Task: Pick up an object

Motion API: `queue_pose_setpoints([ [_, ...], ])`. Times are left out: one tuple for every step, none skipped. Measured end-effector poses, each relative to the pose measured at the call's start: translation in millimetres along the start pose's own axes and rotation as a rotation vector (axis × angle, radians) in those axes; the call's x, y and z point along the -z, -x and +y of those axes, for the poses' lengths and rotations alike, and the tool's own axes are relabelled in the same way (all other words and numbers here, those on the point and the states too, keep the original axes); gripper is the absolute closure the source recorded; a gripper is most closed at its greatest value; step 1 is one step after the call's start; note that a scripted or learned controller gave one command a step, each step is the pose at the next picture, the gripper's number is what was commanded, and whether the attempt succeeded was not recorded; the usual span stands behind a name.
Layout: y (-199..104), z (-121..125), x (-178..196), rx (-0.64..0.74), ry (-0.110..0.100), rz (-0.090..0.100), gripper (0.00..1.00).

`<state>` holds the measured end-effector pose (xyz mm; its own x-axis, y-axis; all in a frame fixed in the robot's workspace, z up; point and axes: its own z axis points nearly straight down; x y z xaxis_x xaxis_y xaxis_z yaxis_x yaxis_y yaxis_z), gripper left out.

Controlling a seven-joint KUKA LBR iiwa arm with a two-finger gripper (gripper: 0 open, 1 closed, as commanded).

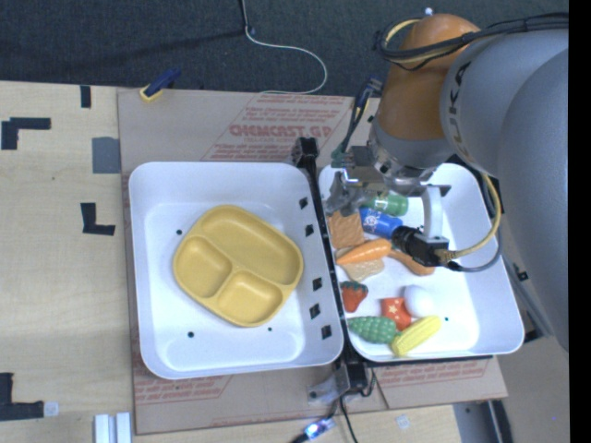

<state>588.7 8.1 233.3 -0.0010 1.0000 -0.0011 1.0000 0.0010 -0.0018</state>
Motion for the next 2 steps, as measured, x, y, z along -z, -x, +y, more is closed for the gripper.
queue_pose_setpoints([
  [-1, 3, -1, 0.0, 0.001, -0.001, 1.0],
  [5, -10, -16, 0.0, -0.002, -0.001, 1.0],
])
